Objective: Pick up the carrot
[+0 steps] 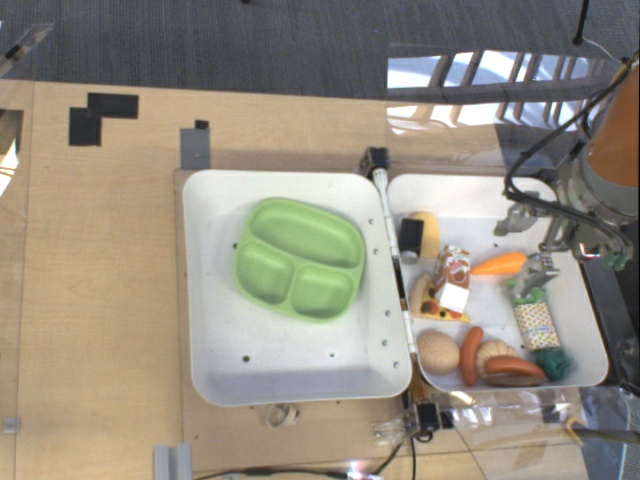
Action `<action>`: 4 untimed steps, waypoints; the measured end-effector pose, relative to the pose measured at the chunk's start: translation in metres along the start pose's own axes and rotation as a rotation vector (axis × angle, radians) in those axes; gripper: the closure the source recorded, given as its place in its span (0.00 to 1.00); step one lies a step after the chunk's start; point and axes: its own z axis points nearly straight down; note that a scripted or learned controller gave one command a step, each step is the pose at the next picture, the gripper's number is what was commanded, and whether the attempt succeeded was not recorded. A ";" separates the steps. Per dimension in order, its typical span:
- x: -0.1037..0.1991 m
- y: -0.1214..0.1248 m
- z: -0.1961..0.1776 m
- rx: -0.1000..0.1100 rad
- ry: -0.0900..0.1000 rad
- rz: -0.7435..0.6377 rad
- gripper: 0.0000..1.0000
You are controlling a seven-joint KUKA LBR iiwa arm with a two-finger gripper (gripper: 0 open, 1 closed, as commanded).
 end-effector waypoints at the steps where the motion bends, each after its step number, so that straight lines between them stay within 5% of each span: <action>1: -0.004 -0.058 0.058 0.001 0.005 0.004 0.00; 2: 0.035 -0.079 0.166 0.005 -0.012 -0.061 0.00; 3: -0.064 -0.074 0.150 0.000 -0.007 0.092 0.00; 4: -0.101 -0.079 0.169 0.000 0.005 -0.187 0.00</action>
